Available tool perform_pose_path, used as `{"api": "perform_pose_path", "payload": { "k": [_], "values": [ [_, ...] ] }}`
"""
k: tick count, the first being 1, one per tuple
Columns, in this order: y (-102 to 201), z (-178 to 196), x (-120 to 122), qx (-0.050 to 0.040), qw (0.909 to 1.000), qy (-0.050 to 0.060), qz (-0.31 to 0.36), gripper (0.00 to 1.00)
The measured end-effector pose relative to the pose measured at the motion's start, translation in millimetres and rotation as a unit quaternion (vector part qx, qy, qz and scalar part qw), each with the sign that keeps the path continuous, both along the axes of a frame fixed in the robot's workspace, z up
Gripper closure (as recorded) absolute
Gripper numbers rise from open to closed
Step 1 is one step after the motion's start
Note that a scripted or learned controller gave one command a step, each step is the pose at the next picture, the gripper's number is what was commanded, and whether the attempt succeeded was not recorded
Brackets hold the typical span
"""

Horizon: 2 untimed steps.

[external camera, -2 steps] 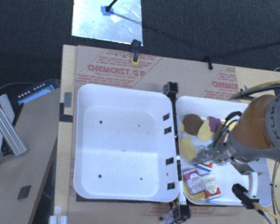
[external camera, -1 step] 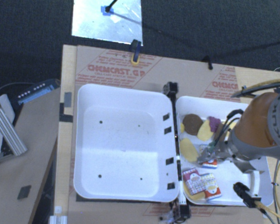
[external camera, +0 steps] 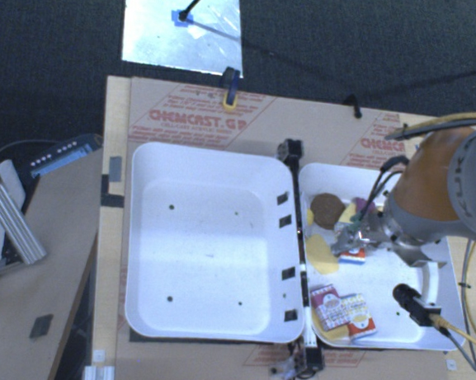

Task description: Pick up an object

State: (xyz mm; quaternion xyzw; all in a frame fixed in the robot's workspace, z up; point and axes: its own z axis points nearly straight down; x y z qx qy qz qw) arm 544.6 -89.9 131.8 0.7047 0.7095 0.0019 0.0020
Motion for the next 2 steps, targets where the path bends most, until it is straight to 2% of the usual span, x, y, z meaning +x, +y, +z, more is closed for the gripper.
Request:
{"api": "perform_pose_path", "payload": {
  "k": [1,2],
  "values": [
    [38,56,-1,0.0008,1.0,0.0,0.001,1.0],
    [83,86,-19,0.0014,1.0,0.001,0.001,1.0]
  ]
}}
